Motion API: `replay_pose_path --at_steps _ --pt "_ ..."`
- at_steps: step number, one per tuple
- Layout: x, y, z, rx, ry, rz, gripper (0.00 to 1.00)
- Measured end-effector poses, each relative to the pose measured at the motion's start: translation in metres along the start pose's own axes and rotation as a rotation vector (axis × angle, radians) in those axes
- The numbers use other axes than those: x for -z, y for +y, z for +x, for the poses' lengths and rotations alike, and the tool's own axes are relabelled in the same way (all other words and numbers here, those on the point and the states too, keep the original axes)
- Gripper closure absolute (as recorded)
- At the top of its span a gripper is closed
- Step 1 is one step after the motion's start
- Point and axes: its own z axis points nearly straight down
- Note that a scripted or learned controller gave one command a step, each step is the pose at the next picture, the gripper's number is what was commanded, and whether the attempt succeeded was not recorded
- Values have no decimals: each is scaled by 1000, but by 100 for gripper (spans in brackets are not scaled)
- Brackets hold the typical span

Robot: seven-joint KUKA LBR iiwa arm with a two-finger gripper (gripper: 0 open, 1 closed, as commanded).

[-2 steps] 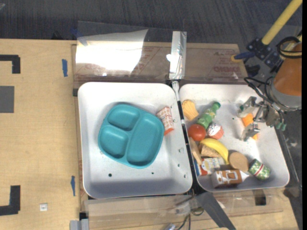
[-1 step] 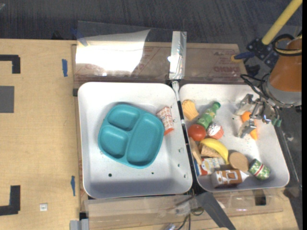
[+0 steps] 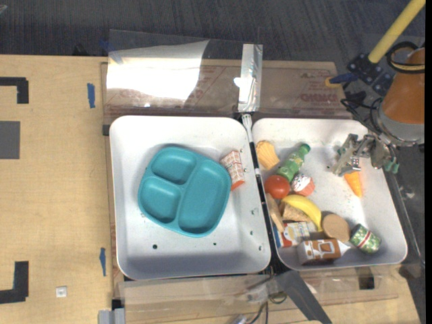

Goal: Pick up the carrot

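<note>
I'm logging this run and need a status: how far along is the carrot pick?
Done: the gripper has reached the right bin and sits right above the carrot. In hand: the approach; the carrot's orange tip lies on the bin floor just below the gripper, and a grasp is not visible. Left: closing on the carrot and lifting it clear of the bin.

Single fixed camera above the bench (image 3: 54, 181), angled down from a moderate height, taking in both white bins (image 3: 128, 201) side by side, arm (image 3: 405, 100) entering from right.
</note>
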Motion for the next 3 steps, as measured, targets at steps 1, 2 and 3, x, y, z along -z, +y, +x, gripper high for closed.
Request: replay_pose_path --at_steps 1,2,3 --pt "-1 0 1 0 2 0 0" --pt "-14 -2 27 -150 17 -5 0" --pt "0 -2 23 -149 3 -3 100"
